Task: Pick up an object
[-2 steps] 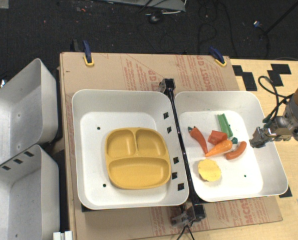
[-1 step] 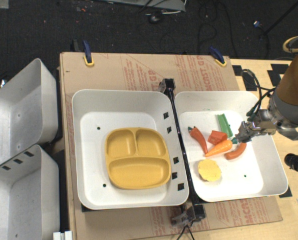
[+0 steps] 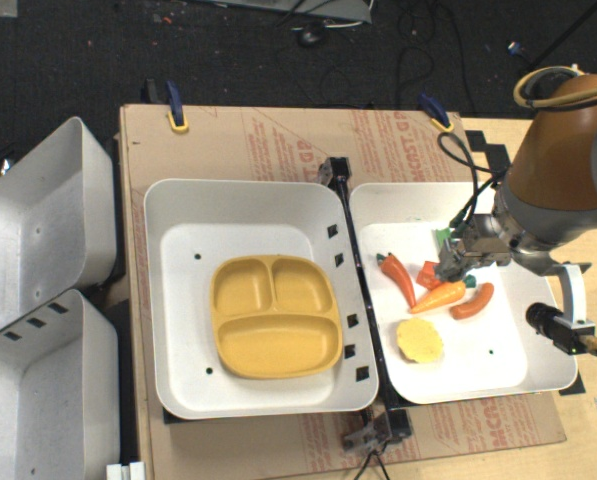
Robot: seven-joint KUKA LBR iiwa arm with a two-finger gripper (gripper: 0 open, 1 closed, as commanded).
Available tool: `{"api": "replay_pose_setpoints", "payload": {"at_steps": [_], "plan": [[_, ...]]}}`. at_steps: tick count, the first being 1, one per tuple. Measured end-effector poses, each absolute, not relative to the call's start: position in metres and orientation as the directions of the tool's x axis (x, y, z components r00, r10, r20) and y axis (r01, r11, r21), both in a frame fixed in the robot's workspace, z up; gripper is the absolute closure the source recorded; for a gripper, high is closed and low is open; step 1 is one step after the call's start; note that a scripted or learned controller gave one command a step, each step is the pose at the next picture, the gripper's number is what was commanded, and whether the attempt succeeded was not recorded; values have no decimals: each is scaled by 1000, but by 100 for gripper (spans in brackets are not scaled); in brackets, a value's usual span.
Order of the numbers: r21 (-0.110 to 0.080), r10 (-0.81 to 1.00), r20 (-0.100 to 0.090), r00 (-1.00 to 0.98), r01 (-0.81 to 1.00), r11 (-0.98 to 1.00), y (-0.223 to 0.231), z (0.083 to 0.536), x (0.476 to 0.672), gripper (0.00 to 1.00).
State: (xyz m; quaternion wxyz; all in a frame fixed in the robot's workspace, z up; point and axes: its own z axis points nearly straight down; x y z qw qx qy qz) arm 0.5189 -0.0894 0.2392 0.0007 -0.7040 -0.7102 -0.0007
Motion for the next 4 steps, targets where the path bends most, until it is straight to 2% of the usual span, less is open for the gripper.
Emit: {"api": "replay_pose_setpoints", "payload": {"at_steps": [2,3,4], "plan": [[1,1000,0,-7,1000,7,-1,222,551,100],[3,1000,1,-7,1000,7,42,234,568,100],[2,1000,1,-8,1000,8,99,227,586,100]]}}
